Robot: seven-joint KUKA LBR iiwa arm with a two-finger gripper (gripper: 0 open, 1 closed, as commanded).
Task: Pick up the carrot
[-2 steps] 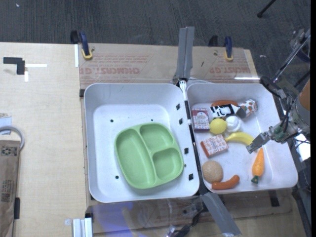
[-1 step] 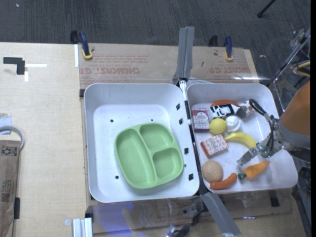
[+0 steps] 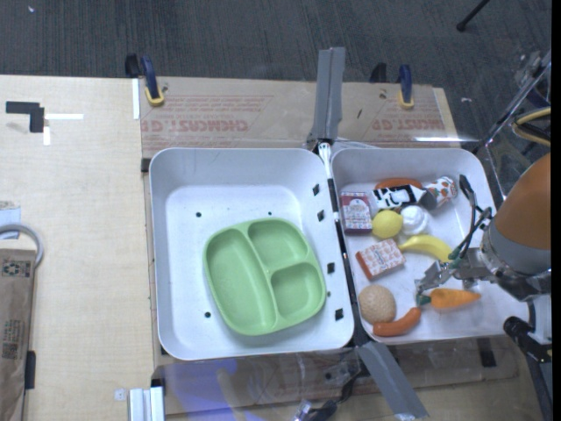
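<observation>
Carrot (image 3: 454,298) lay near the front of the right bin (image 3: 478,160), orange with a green top, just beside my claw (image 3: 436,279). My claw was open and held nothing. I guessed the carrot was light, hard and smooth, so it could slip. I thought the thick middle was best to pinch. Farther back sat a banana (image 3: 427,246) and a lemon (image 3: 387,224).

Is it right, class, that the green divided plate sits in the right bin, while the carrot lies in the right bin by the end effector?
No. The camera view shows the green divided plate in the left bin. The carrot does lie in the right bin by the end effector.
</observation>
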